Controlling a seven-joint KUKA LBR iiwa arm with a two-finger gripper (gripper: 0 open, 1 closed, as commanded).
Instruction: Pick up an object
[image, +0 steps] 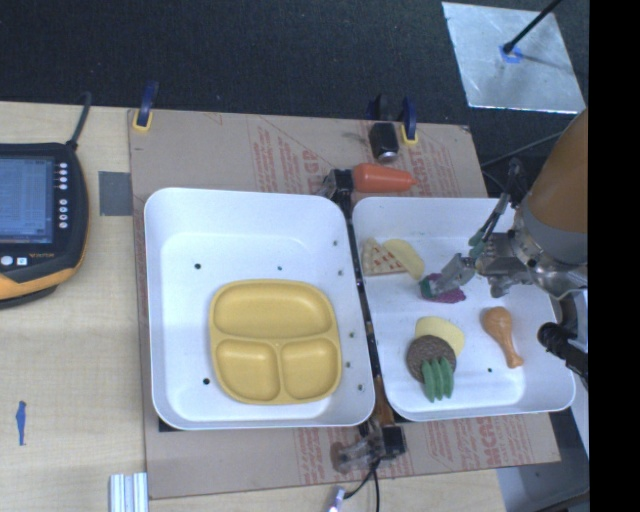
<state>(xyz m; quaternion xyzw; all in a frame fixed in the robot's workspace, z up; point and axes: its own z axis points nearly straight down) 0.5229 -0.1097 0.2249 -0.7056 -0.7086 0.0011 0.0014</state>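
Observation:
The right white bin (540, 400) holds several small items. A purple object (443, 291) lies near its middle, and a tan drumstick-shaped toy (502, 334) lies to its right. A brown round piece with a green part (432, 362) rests against a yellow piece (441, 330) near the front. A pale yellow wedge (396, 257) sits at the bin's left side. My gripper (476, 277) hangs low over the bin, open, with white bin floor showing between its fingers. The left finger (456, 270) ends right beside the purple object, and nothing sits between the fingers.
The left white bin (170, 250) holds a yellow divided plate (275, 340). An orange object (380, 179) lies just behind the bins on the cardboard. A handheld control pad (35, 220) rests at the far left of the bench.

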